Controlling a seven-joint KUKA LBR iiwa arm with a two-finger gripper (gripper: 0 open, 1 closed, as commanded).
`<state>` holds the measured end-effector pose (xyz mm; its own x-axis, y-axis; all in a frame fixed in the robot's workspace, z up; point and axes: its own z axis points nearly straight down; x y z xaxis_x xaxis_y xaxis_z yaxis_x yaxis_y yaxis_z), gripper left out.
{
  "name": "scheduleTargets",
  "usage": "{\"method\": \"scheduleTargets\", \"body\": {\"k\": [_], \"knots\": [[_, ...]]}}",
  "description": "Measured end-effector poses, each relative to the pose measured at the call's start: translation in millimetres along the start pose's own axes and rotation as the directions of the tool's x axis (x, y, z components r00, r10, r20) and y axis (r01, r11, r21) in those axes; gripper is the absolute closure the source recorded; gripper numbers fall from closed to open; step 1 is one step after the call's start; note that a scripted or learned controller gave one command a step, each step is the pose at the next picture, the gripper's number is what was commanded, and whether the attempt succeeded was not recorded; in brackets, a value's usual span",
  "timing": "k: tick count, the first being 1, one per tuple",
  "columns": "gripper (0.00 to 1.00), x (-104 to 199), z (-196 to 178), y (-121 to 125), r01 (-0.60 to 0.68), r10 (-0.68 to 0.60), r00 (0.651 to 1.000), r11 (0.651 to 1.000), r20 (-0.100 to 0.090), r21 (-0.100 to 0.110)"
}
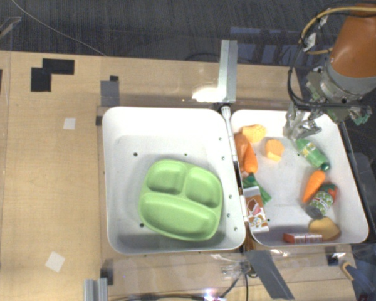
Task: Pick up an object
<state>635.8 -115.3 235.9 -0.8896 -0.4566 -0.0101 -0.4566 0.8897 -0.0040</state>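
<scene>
Jaws (pixel 299 128) hang over the upper part of the right bin (pixel 357 187), below the grey wrist and the orange band of the arm (pixel 357 49), which comes in from your right. You can make out pale metal fingers pointing down, yet whether they stand wide or narrow you cannot tell from this slanted view, and nothing shows between them.

Just below and to the right of the jaws lies a green bottle (pixel 313 153), tilted, close to them but apart as far as you can see. To their left sits a small yellow block (pixel 274 149), and further left a yellow lump (pixel 253 132) near the bin's top corner. An orange carrot-like piece (pixel 245 154) lies along the bin's left wall, with a small green item (pixel 255 190) and a printed carton (pixel 255 212) below it.

Lower in the bin, well apart from the jaws, you see a second carrot (pixel 314 184), a dark bottle with a red label (pixel 320 202), a tan rounded piece (pixel 325 227) and a red bar (pixel 302 237) along the bottom wall.

In the left bin (pixel 122 168) a green divided plate (pixel 181 199) rests alone. Both bins stand side by side on the wooden counter (pixel 44 187)
</scene>
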Motion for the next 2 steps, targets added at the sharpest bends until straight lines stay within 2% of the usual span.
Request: {"method": "scheduleTargets", "body": {"k": [1,2], "knots": [[1.0,-3,-15,-1,0.0,-0.001,1.0,1.0,0.012,0.005],[1.0,25,78,-59,0.425,-0.425,0.905,0.905,-0.003,-0.005]]}}
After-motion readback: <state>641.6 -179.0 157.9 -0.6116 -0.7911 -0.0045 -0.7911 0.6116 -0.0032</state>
